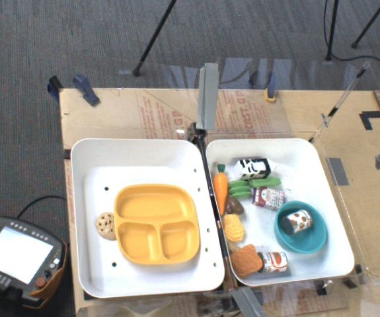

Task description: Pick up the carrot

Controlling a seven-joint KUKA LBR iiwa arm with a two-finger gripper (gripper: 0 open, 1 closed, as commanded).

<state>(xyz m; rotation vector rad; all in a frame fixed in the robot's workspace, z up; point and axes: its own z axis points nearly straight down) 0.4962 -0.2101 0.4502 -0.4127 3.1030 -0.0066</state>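
Observation:
The carrot (pixel 221 189) is orange with a green top. It lies lengthwise along the left wall of the right bin (pixel 325 177), its green end pointing away from the camera. Right beside it are a green pea pod (pixel 242 189) and a dark brown piece (pixel 233 207), with a yellow corn cob (pixel 234 228) just below.
The right bin also holds a black-and-white cow toy (pixel 254 168), a red can (pixel 268 198), a teal bowl (pixel 301 227) with a small cup inside, a brown toast piece (pixel 246 261) and another can (pixel 275 261). The left bin (pixel 87 177) holds a yellow divided plate (pixel 156 223) and a cookie (pixel 105 225).

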